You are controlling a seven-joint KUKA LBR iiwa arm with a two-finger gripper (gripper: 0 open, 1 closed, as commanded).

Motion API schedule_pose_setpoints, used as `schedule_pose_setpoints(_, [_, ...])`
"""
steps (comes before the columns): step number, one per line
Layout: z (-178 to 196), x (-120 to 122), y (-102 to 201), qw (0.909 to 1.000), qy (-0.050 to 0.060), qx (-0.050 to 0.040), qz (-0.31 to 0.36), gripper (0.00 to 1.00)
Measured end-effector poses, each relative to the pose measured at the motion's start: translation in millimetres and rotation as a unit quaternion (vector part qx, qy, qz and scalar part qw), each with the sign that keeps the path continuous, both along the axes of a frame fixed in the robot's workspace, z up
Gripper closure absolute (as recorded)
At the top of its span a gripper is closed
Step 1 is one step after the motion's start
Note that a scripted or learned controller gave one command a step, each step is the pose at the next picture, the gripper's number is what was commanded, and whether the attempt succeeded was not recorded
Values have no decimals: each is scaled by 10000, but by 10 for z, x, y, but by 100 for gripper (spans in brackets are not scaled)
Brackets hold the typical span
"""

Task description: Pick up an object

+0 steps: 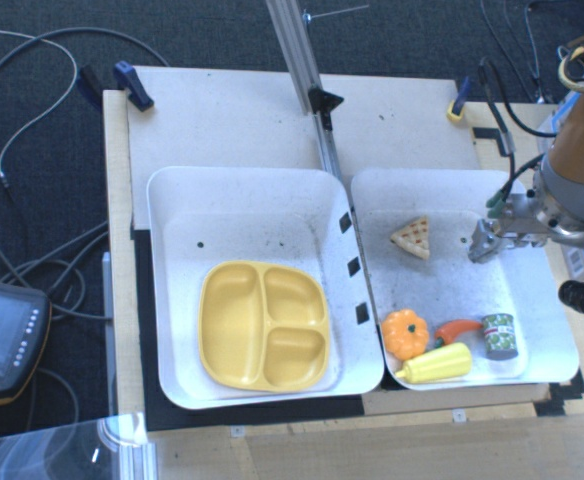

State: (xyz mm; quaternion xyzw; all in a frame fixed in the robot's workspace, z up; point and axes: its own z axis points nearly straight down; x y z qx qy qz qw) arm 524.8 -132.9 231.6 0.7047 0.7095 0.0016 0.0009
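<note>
The right bin (pixel 532 368) holds a tan pizza-slice toy (pixel 412 238) near its middle. Along its front edge lie an orange pumpkin (pixel 405 333), a yellow corn cob (pixel 438 364), a red-orange pepper (pixel 459 329) and a small green-labelled can (pixel 499 335). My gripper (pixel 482 245) hangs over the right side of this bin, to the right of the pizza slice and apart from it. I see nothing between its fingers.
The left bin (pixel 172 208) carries a yellow divided plate (pixel 265 325). A metal pole (pixel 297 38) slants down from the top to the divider between the bins. Blue and yellow clamps sit at the bench's back corners. Cables and a tablet lie on the floor at left.
</note>
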Motion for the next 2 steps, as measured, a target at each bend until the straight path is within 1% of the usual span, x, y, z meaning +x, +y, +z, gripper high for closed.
schedule_pose_setpoints(1, [-14,250,588,10000,2,5,9,100])
schedule_pose_setpoints(2, [-102,481,1039,10000,5,0,-2,100])
